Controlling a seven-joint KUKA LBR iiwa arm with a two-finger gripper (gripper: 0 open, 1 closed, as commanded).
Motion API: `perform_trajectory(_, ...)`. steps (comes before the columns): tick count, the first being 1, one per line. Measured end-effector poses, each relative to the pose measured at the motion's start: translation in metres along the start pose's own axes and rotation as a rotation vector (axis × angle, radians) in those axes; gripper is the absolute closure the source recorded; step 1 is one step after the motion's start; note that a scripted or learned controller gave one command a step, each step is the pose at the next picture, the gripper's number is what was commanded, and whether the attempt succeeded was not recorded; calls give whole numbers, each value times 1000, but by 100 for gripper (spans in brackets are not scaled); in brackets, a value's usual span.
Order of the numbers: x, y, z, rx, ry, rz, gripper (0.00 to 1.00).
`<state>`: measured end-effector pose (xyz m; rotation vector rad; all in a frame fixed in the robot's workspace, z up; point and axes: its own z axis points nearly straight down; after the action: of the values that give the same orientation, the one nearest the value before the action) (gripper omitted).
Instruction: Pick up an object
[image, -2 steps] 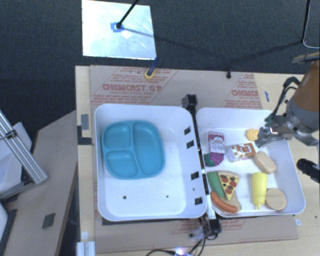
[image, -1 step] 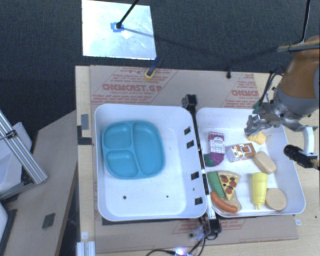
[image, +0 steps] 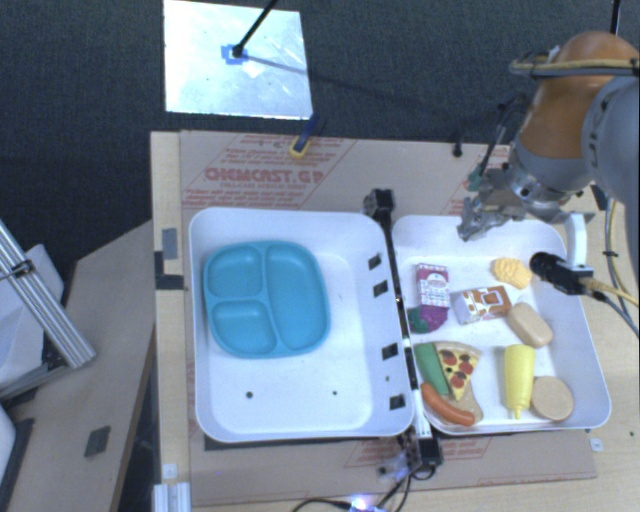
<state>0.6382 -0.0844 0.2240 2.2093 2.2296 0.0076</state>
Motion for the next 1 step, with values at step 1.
perform_trajectory(1, 12, 25, -10, 0, -1, 2, 100)
